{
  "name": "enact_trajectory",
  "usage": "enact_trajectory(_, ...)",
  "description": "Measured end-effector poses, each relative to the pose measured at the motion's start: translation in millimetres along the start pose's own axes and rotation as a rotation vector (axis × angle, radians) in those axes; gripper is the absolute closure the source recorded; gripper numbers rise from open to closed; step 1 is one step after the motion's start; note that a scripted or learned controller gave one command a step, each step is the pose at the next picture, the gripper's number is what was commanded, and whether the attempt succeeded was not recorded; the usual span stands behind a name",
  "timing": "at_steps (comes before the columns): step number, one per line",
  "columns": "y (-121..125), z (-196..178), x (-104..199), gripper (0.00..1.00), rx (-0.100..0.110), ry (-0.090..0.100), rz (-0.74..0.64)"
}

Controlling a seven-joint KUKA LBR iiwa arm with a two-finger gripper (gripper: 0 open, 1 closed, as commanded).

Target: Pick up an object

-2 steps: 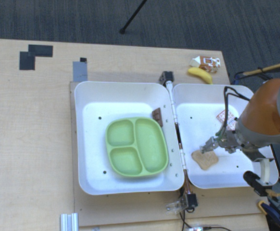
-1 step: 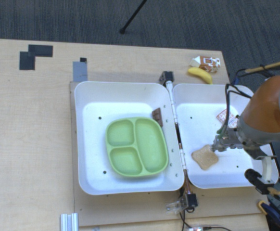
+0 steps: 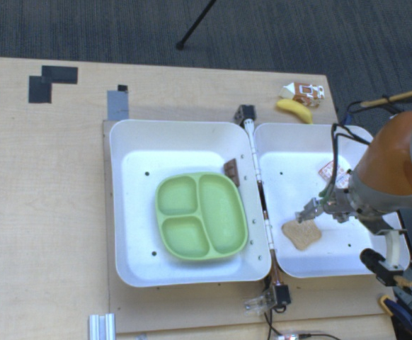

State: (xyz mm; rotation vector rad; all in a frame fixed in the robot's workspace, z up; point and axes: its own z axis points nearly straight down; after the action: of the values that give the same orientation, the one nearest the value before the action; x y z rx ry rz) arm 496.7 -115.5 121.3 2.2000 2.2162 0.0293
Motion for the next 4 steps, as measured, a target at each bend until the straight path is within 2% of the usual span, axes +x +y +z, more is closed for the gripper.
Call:
enact_trajectory(1, -7, 33, 10, 0.00, 0.013, -0.002, 0.005)
enact_trajectory(2, -4, 21, 9, 1.00, 0.005, -0.005, 0.006)
enact_trajectory(3, -6, 32, -3, 1.00, 0.012, 0.001, 0.003)
enact_trajectory(4, -7, 33, -6, 0.00, 0.013, -0.004, 0.007)
